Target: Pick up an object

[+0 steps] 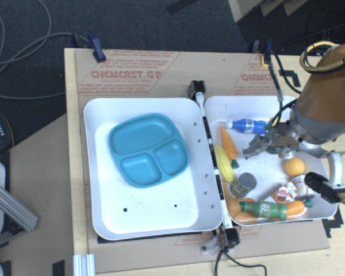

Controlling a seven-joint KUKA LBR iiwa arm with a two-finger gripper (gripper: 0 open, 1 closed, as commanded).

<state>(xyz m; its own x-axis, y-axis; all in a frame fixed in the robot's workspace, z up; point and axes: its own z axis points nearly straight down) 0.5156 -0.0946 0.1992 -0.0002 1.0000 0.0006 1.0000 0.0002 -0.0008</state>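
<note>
I am hanging my claw (257, 146) low over the right bin (328, 211), fingers spread and gripping nothing, just below the blue bottle (247, 125), because that crowded bin is offering the pickable objects.

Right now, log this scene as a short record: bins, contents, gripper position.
left bin: holds a blue divided plate
right bin: holds the cluttered items
near divider: carrot, corn cob, small can
far side: blue-capped bottle
right side: orange ball
near edge: green bottle
gripper: low over the right bin, between the blue-capped bottle and the small can
grasp: nothing seen between the fingers
</note>
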